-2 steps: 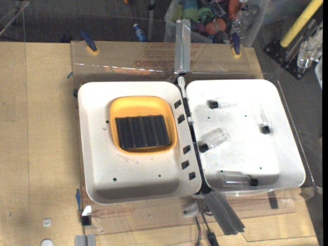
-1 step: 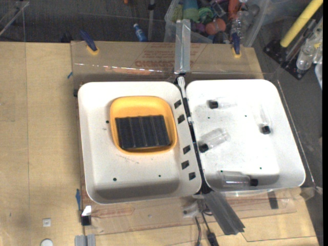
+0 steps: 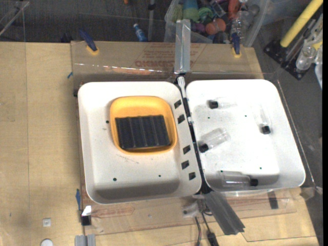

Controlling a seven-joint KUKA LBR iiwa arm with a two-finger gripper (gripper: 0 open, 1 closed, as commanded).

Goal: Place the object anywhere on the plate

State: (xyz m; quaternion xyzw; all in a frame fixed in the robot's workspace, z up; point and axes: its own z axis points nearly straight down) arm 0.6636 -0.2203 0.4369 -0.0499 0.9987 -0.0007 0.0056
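Plate (image 3: 143, 104) in left bin (image 3: 97, 173); four vials (image 3: 214, 139) scattered in right bin (image 3: 287, 158).

The arm's pose and the end effector's state cannot be told from here.

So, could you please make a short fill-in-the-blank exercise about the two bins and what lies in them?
1. The orange plate sits in the ____ bin.
2. On the plate lies a dark ribbed ____-shaped object.
3. The clear vials with black caps all lie in the ____ bin.
4. The number of clear vials in that bin is ____.

Missing words: left; rectangle; right; four
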